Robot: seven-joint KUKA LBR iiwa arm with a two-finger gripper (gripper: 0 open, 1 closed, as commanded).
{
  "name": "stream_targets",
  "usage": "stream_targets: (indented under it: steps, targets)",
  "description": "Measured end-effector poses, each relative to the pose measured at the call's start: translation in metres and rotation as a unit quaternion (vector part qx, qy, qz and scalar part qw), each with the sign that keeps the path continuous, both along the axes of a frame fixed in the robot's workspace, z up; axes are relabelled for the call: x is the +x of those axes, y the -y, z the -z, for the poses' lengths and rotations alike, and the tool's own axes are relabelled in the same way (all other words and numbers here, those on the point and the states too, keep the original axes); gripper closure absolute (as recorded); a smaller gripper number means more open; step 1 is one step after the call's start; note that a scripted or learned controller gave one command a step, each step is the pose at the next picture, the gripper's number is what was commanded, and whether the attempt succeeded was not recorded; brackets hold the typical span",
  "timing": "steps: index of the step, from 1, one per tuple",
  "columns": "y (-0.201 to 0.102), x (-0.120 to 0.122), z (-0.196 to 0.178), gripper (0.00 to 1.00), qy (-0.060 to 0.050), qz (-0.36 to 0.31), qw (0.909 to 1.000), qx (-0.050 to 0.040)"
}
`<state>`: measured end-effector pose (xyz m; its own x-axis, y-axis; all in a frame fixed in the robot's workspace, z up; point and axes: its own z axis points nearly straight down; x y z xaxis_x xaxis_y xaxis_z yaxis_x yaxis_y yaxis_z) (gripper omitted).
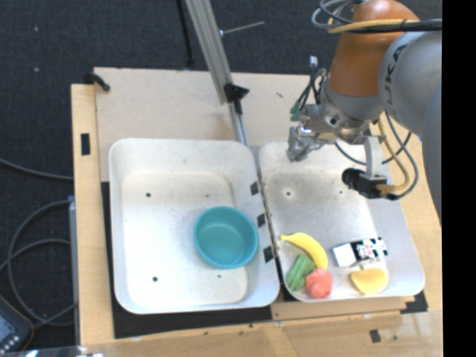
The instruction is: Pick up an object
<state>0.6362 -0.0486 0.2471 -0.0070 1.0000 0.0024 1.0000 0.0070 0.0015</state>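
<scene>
The gripper (300, 146) hangs over the far edge of the right bin (327, 199). A banana (307, 247), green vegetable (299, 271), red fruit (320, 283), yellow piece (370, 280) and small box (358, 252) lie at its near end. The left bin (149, 199) contains a teal bowl (225, 236).

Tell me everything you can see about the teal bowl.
The teal bowl is round, plain and smooth, plastic by the look of it. It stands upright, mouth up, with nothing inside. It sits on the floor of the left bin, toward that bin's near right corner, close to the divide between the bins. Only the bin touches it.
</scene>
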Motion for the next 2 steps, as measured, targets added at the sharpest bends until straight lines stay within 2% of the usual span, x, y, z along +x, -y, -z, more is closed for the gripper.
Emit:
stream_targets:
  steps: [2]
  targets:
    - [-0.108, -0.004, -0.011, 1.0, 0.0, 0.0, 1.0, -0.0004]
